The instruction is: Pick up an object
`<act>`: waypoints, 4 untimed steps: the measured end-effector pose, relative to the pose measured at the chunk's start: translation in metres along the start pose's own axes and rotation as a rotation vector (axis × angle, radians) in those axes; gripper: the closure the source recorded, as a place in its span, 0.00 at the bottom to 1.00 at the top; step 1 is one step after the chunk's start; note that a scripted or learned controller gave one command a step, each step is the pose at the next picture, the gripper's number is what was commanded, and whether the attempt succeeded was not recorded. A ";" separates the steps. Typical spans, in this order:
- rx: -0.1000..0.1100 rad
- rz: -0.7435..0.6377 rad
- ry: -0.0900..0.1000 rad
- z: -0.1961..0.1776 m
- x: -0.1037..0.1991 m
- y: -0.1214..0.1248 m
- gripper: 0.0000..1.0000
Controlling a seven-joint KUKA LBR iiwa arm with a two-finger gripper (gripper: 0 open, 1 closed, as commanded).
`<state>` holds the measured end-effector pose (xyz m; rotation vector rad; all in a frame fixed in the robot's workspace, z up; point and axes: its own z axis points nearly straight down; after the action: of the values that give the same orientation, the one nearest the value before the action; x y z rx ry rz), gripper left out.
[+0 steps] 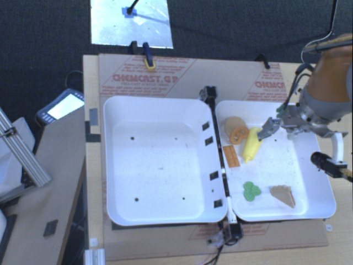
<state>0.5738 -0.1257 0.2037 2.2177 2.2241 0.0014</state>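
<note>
Approach step, nothing grasped yet. Gripper [268, 128] over right bin [325, 203], tips just beside top end of yellow piece [250, 144]. Can't tell how far it's opened; nothing visibly between tips. From yellow piece: bun [236, 129] at 10 o'clock, orange strip [232, 156] at 8, green bit [251, 191] at 6, wedge [282, 195] at 5. Next: likely centre over yellow piece, descend, close.

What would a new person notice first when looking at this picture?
Probably the grey and orange arm reaching in from the right, with its gripper just above the top end of a yellow object in the right bin. Next come the colourful pieces around it: a tan round piece, an orange strip, a green item and a brown wedge.
</note>
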 end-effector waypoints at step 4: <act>-0.014 -0.005 0.003 -0.142 0.139 -0.020 1.00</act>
<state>0.5529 0.0134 0.3452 2.2068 2.2240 0.0206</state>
